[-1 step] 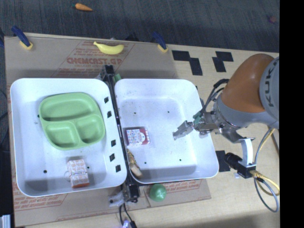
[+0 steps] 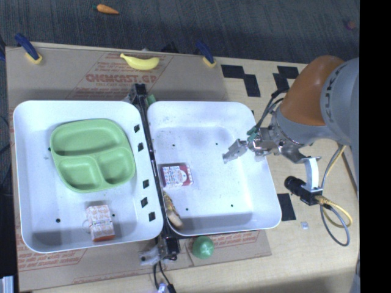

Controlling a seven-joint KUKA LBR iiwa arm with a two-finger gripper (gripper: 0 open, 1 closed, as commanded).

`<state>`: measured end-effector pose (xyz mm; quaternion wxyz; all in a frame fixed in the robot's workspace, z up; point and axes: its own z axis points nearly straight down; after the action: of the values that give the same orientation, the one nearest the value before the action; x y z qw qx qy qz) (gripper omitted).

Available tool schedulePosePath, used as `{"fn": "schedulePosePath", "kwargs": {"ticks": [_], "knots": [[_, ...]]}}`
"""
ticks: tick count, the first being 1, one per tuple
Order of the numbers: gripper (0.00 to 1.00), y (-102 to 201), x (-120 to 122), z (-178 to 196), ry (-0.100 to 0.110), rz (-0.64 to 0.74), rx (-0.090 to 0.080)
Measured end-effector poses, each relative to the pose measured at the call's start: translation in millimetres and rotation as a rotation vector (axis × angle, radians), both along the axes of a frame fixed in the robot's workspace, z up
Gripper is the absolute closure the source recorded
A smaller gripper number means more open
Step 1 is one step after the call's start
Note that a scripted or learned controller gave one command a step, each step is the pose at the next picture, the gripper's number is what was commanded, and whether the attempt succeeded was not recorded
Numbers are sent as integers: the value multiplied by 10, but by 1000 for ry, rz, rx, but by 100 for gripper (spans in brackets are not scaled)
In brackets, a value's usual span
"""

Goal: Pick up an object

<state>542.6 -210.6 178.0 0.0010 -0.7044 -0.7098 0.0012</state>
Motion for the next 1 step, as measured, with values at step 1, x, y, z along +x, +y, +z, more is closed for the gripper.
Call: {"fn": "schedulePosePath", "kwargs": {"ticks": [1], "knots": [[0,4,756,206,-4,-3,1]]}}
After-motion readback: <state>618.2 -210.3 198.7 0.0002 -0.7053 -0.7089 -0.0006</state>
